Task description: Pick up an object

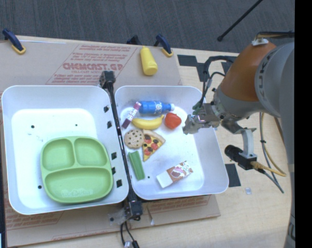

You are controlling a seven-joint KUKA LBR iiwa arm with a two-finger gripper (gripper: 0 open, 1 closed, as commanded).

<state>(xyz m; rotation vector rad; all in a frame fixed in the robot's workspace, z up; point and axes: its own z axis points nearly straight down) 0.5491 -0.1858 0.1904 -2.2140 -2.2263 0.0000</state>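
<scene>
The objects lie clustered in the right bin (210,164): a blue bottle (154,107), a banana (147,122), a red tomato (172,120), a cookie (133,138), a pizza slice (151,143), a green stick (136,165) and a small carton (175,173). The gripper (191,126) hangs over that bin's right side, just beside the tomato, with nothing seen in its grasp; how wide it stands cannot be told. A green divided plate (75,169) sits in the left bin (21,107).

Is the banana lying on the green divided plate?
No. The banana lies in the right bin beside the tomato; the green plate sits in the left bin.
</scene>
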